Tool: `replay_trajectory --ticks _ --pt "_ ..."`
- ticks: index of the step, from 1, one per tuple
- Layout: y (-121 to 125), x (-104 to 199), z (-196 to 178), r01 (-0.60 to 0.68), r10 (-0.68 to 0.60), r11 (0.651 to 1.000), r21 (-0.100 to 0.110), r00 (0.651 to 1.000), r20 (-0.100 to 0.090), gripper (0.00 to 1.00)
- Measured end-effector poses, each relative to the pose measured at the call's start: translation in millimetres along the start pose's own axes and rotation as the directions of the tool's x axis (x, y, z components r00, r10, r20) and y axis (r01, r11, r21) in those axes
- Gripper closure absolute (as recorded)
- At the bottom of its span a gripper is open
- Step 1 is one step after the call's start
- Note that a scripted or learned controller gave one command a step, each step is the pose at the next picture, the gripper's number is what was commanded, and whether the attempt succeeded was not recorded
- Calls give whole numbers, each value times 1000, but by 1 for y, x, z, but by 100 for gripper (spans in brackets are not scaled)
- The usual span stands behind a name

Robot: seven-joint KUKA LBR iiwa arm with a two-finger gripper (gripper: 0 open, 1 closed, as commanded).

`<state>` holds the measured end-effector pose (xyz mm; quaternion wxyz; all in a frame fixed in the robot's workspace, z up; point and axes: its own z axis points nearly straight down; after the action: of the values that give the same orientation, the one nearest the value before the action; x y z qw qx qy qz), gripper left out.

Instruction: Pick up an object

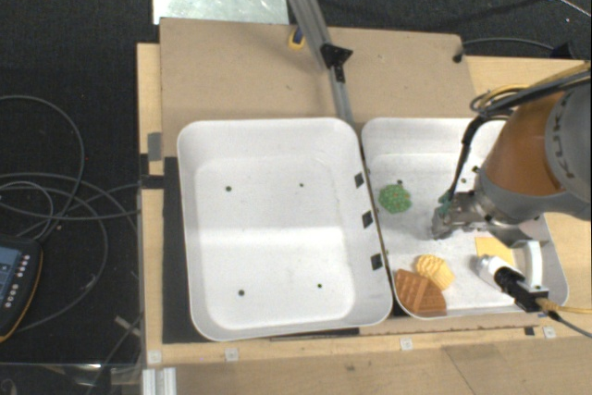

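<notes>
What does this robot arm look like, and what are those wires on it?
The arm is thick and rounded, grey with a broad orange band. Yellow and black cables loop over its top and down one side. Its gripper is a small, dark metal piece.

We see four items in the right bin (407,139): green ball (395,198) near the left wall, yellow waffle (434,270) touching brown waffle (421,293) at front, yellow block (492,247) beside the arm.
</notes>
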<state>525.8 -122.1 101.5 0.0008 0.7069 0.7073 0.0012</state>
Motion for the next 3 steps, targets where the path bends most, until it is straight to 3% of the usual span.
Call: replay_trajectory --ticks 2,3 --pt "5 -6 -98 4 -4 1000 -5 1000 2 100" --pt "3 51 -115 11 -11 1000 -1 1000 -1 100"
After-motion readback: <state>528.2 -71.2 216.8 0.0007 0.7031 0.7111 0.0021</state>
